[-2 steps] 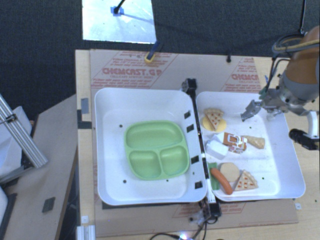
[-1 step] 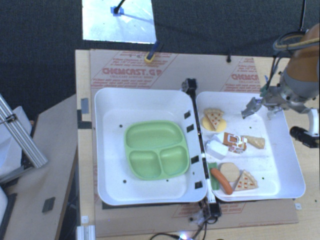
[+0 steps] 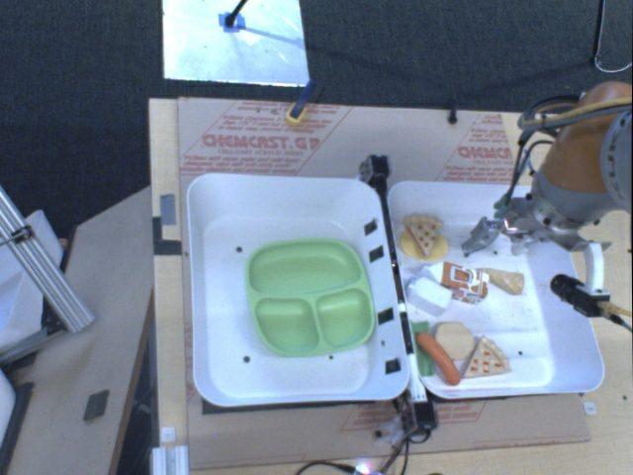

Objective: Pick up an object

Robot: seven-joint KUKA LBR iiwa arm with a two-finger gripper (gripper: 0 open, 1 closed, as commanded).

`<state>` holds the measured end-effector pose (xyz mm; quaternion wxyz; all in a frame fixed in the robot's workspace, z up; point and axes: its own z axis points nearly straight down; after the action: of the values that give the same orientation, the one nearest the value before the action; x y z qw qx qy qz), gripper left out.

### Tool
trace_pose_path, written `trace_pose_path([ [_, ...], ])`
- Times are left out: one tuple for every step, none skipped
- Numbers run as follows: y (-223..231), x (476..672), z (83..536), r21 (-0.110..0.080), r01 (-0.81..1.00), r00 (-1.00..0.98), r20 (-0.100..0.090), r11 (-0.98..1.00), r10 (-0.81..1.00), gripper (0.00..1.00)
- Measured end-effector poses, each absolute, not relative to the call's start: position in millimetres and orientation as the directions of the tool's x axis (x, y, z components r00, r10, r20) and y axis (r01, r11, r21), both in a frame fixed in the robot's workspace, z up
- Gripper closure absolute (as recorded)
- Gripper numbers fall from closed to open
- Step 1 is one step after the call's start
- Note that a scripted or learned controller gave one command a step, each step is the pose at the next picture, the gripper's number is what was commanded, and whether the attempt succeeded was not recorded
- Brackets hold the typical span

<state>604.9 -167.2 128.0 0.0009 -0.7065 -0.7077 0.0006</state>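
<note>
The right bin (image 3: 569, 364) holds several toy food pieces: a pizza slice (image 3: 423, 236) at the back left, an orange-and-white packet (image 3: 463, 281), a tan wedge (image 3: 505, 282), a white block (image 3: 428, 293), a red-orange sausage (image 3: 438, 357), a round tan piece (image 3: 454, 336) and another pizza slice (image 3: 486, 360) at the front. My gripper (image 3: 485, 237) hangs over the back of this bin, to the right of the first pizza slice and above the packet. Nothing shows between its fingers.
The left bin (image 3: 213, 295) carries a green three-compartment plate (image 3: 305, 296). A black divider with clips (image 3: 388, 265) runs between the bins. The grey arm with its orange band (image 3: 584, 156) comes in at the right edge. A grey metal sheet (image 3: 232, 28) lies behind the bench.
</note>
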Motion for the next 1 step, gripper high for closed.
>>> trace_pose_path([
  [-166.5,604.8,82.1,-0.002,1.0,-0.001,0.001,0.001,1.0,0.0],
])
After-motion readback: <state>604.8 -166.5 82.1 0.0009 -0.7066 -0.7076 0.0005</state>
